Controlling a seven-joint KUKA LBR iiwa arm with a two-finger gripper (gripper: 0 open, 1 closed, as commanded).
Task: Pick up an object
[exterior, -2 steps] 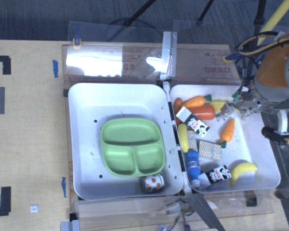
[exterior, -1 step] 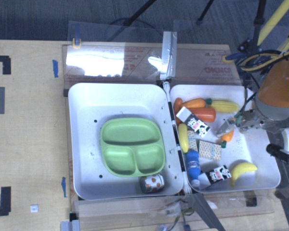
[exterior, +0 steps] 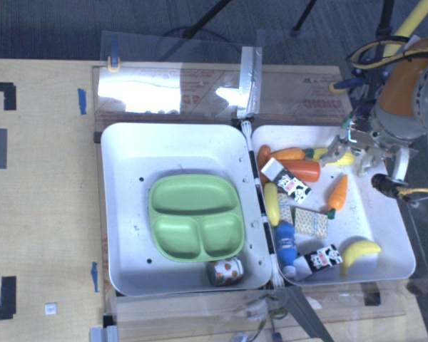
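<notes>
The pincer (exterior: 358, 150) hangs over the right bin's (exterior: 392, 223) upper right corner, fingers spread with nothing between them. The nearest free piece is the small carrot (exterior: 337, 193) just below it, lying apart from the crowded toys; dropping squarely across its narrow width seems the safest try

A pale wooden bench (exterior: 43, 212) is seen. Two white bins are set on it side by side: the left bin (exterior: 121, 191) toward nine o'clock, the right bin (exterior: 385, 234) toward three o'clock, their inner rims touching.
</notes>
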